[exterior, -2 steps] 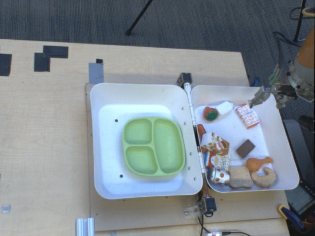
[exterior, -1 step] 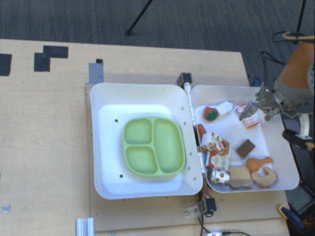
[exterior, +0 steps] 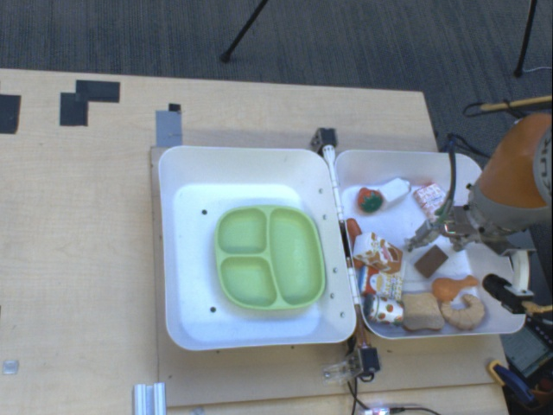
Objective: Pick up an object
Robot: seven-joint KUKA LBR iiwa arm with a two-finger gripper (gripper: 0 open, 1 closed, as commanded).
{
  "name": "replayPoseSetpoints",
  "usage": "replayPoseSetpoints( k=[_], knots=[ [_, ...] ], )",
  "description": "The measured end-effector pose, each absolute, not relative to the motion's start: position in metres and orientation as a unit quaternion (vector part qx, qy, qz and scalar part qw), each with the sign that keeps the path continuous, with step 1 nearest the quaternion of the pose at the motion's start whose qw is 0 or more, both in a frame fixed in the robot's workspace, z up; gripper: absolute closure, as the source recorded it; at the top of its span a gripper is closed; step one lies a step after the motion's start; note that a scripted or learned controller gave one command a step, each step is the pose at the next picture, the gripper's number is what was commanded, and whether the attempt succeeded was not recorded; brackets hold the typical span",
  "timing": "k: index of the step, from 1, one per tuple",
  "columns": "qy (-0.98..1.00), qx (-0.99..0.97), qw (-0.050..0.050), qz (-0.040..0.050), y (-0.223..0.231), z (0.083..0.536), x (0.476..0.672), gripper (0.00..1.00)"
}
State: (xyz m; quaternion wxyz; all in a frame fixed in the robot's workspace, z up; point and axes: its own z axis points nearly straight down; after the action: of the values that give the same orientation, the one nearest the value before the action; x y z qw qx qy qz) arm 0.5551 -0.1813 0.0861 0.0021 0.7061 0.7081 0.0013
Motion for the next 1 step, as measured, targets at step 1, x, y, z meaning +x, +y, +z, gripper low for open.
replayPoseSetpoints(
  k=[1],
  knots=[
    [0.708,0.706,0.002,0.0019,-0.1891,0.0862,0.5464,0.0]
  ],
)
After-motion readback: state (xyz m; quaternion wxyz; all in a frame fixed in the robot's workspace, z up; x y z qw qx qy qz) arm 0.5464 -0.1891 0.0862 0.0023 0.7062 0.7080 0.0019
